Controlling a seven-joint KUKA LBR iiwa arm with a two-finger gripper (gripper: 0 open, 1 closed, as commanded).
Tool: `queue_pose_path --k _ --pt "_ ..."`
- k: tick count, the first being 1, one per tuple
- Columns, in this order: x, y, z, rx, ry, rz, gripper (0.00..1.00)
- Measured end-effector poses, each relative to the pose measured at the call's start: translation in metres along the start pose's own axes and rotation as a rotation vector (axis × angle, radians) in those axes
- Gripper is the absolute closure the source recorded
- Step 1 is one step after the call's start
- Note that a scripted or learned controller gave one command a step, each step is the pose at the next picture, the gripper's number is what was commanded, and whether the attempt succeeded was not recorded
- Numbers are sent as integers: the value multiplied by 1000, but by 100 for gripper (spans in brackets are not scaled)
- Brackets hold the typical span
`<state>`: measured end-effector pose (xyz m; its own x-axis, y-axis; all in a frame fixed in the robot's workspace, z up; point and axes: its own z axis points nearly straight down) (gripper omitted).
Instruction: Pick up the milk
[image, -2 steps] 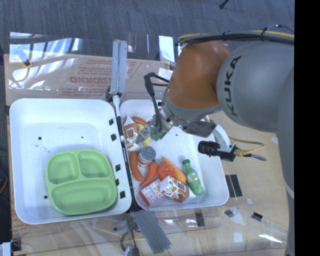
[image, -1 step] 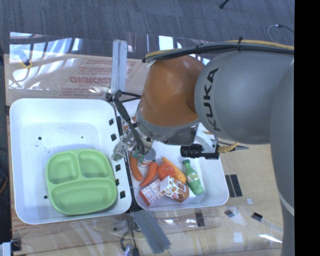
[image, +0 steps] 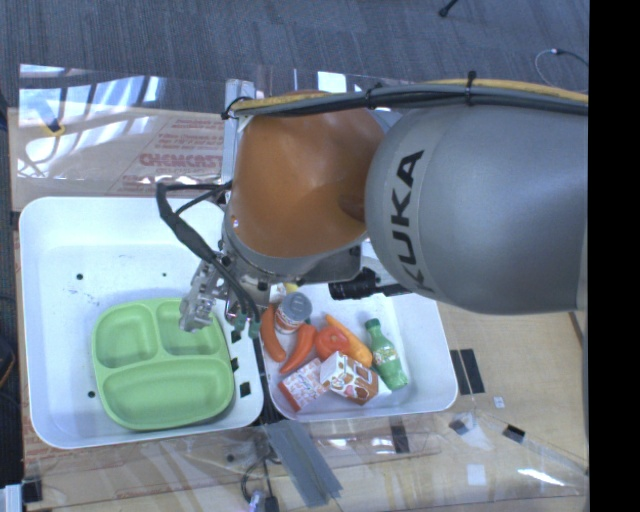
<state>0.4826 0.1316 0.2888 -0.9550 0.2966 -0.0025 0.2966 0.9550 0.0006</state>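
A KUKA arm (image: 440, 190) hangs low over the seam between 2 white bins, its claw (image: 197, 308) poised above the upper right compartment of a green divided tray (image: 160, 365) in the left bin (image: 60, 260). Nothing shows between the claw's tips; whether they are parted or closed cannot be told from this angle. The milk (image: 305, 385), a small carton lying on its side, sits to the right of the claw and nearer the camera, in the right bin (image: 432, 350), touching a second printed carton (image: 352, 378). Also packed around it are a carrot (image: 300, 348), a red-capped can (image: 292, 310) and a green bottle (image: 385, 352). The pick appears not yet begun: the claw is in the wrong bin and well apart from its target. The next move would call for crossing the shared rim rightward and descending on the carton without snagging its close neighbours.
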Motion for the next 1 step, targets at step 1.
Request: queue_pose_path --k 1 --pt "20 58 35 3 5 -84 100"
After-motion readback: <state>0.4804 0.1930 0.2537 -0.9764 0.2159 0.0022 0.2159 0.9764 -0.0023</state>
